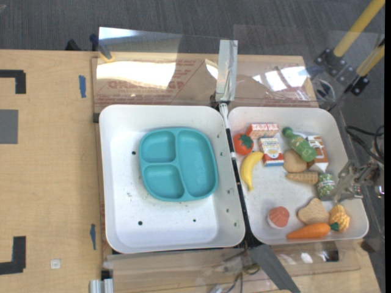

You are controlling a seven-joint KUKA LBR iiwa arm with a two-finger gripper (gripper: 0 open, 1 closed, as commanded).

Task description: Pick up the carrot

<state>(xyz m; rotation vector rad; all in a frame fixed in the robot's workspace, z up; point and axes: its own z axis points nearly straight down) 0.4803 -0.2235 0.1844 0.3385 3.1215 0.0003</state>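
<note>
Camera view shows you the carrot lying flat near the front wall of the right bin, just beside a corn cob and a cookie. It looks like a light, stiff, smooth plastic toy, so you should take it across its thick middle. The tool sits at the bin's right side; whether it is open, you cannot tell. Two small cartons carry print too small to read.
</note>
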